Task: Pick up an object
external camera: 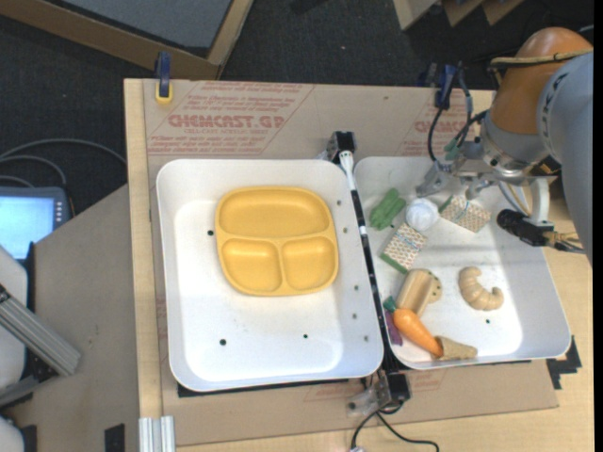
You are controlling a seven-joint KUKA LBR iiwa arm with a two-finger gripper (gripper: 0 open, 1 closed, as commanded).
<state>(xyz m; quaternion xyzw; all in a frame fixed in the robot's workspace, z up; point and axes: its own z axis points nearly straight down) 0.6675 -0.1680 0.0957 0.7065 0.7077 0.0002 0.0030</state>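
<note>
I saw the gripper (459, 185) low over the far part of the right bin (537, 295), just beside a white ball (421, 214) and a patterned packet (465, 214), but I could not tell how it was set. Nearest me lay a carrot (415, 331) with a wedge (457, 349) beside it, then a tan cylinder (415, 290), a croissant (480, 288), a second patterned packet (404, 246) and a green piece (385, 208). The left bin (188, 281) held a yellow divided tray (277, 238)
</note>
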